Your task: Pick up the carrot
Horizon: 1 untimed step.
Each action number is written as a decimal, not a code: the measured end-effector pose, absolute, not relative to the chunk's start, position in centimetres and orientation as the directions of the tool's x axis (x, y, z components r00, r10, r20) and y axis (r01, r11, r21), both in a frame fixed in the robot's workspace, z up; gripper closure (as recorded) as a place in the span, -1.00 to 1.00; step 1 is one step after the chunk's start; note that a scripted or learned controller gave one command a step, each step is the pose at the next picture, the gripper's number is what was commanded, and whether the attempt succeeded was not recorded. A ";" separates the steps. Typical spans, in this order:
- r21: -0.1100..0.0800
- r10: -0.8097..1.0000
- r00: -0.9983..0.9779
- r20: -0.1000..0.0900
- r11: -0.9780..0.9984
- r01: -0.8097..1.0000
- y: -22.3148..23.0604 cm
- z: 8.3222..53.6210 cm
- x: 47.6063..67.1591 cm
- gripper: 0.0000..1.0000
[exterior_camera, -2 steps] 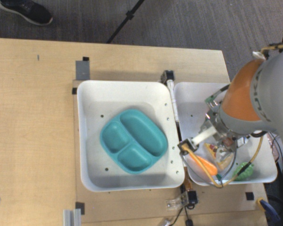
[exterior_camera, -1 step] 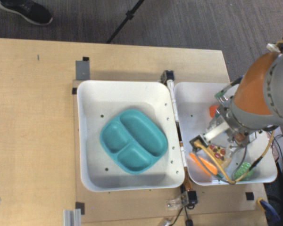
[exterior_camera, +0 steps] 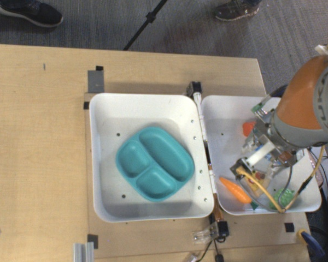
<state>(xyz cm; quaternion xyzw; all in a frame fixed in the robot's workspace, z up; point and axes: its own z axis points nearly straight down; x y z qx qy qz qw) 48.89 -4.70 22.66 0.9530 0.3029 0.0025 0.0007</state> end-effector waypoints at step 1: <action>0.000 0.483 0.875 0.002 -0.875 0.483 -5.4 18.4 48.8 -1.00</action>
